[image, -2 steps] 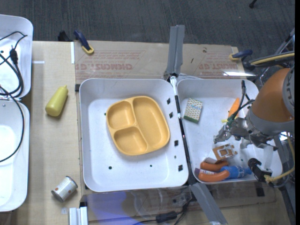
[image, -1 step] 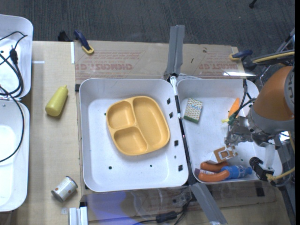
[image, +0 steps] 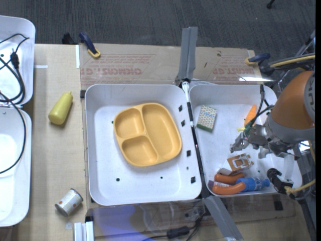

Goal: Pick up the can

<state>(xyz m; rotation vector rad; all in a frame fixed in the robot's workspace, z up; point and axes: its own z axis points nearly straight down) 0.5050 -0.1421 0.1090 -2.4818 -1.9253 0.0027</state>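
Grey arm (image: 288, 127) showing broad orange band above wrist; metallic silver gripper (image: 241, 143) assembly gleaming; black and yellow cables (image: 288, 177) looping alongside grey housing.

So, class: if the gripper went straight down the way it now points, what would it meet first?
Probably the small brown card item lying on the right bin's floor just below the gripper; depth is hard to judge from above, so it may meet bare floor instead.
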